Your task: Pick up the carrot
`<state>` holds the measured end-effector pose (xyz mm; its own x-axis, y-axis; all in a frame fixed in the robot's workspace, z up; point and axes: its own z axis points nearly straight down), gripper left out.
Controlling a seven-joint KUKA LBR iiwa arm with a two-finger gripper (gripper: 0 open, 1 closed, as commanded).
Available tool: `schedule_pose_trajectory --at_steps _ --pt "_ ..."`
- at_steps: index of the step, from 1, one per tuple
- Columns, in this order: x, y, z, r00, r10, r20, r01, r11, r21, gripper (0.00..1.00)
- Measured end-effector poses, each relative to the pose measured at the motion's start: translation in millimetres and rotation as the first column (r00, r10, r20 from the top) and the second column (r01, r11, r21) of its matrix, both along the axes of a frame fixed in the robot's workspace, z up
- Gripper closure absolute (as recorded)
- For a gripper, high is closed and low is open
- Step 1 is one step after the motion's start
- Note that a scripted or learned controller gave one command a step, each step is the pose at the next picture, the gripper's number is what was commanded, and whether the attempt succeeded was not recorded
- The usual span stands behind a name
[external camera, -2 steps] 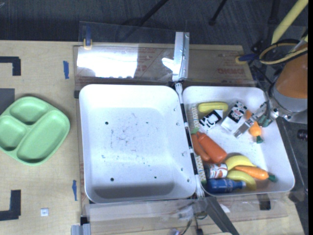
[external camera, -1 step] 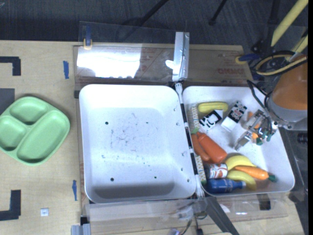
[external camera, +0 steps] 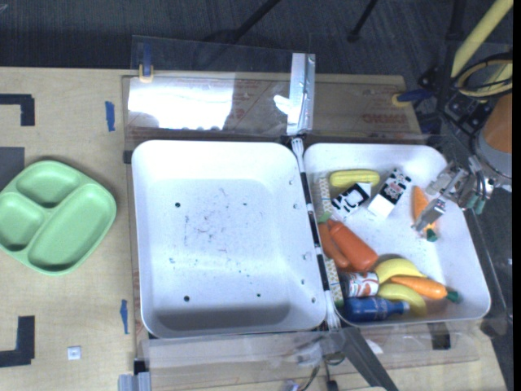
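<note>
Near the right edge of the right bin point(external camera: 480, 287) lies a short orange carrot point(external camera: 418, 203). Its thin end points toward the front edge, and something small and green shows there. It lies apart from the other toys, so I judge the arm can reach it from the right without pushing anything.

The gripper point(external camera: 442, 199) hangs just beside the carrot, on its right side, and seems to touch it or nearly touch it. Whether the gripper is open or closed I cannot tell, because the metal parts blur together. I cannot see the carrot held in it, so I take the carrot as not yet picked up.

A second orange carrot point(external camera: 423, 286) with a green end lies near the front right corner, across a banana point(external camera: 395, 267). It could be confused with the first one, but the gripper stands well apart from it. Toward the back edge are two black and white toy cows point(external camera: 373, 194) and a yellow piece point(external camera: 353, 177). Along the left edge lie a red-orange bottle point(external camera: 348, 247), a small can point(external camera: 363, 285) and a blue bottle point(external camera: 370, 308), crowded together. The left bin point(external camera: 146, 218) stands beside.
</note>
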<state>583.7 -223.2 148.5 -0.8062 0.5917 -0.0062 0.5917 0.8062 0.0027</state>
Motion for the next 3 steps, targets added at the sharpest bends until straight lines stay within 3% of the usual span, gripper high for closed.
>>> schedule_pose_trajectory --at_steps 1,2,3 --pt "27.1 0.6 -61.4 0.993 0.121 0.002 -0.121 0.993 -0.001 0.0" --pt "-9.3 0.2 -62.3 0.926 0.378 -0.004 -0.378 0.926 0.001 0.0" --pt "-6.7 -0.1 -49.8 0.927 0.374 0.005 -0.374 0.927 -0.003 1.0"
